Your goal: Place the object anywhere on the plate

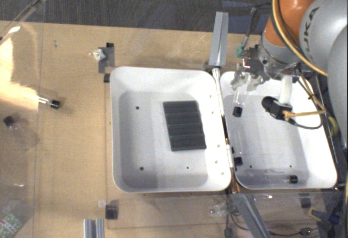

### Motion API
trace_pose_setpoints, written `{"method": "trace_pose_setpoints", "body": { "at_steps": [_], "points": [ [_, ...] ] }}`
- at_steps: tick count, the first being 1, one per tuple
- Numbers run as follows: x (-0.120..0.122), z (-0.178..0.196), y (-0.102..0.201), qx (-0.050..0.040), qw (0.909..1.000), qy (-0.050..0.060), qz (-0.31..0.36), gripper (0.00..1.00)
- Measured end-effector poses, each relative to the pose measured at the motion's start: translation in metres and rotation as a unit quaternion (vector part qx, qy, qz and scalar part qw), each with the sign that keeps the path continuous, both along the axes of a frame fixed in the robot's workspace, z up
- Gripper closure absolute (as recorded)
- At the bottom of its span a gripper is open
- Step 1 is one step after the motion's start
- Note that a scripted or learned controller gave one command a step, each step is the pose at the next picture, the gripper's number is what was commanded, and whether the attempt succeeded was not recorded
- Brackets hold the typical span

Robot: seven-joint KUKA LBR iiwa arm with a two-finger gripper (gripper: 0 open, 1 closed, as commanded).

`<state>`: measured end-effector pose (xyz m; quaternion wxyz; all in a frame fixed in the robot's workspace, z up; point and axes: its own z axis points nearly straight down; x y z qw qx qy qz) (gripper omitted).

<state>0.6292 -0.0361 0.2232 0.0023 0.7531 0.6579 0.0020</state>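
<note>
A dark grey ribbed rectangular plate [185, 125] lies flat in the middle of the left bin [125, 139]. My gripper [238, 98] hangs over the far left part of the right bin [272, 150], close to the wall between the two bins. It is to the right of the plate and apart from it. A small dark piece [237, 111] shows just at the gripper's lower end; I cannot tell whether it is a held object or part of the gripper. The arm's grey wrist [274, 60] hides the bin's far edge.
A small black bit [292, 179] lies near the right bin's front edge, and another [237, 161] sits by its left wall. A grey upright bracket [219, 38] stands behind the bins. Small black items [54, 104] lie on the wooden bench at the left.
</note>
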Motion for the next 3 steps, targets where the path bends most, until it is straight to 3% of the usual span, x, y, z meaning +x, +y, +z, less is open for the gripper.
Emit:
{"method": "trace_pose_setpoints", "body": {
  "at_steps": [1,2,3],
  "points": [
    [-0.021,0.032,0.062,-0.0009,0.9661,-0.001,0.258,1.00],
    [-0.065,-0.069,0.153,-0.0002,0.9549,0.000,0.297,1.00],
    [-0.065,-0.069,0.153,-0.0003,0.9551,0.000,0.296,0.00]
  ]
}}
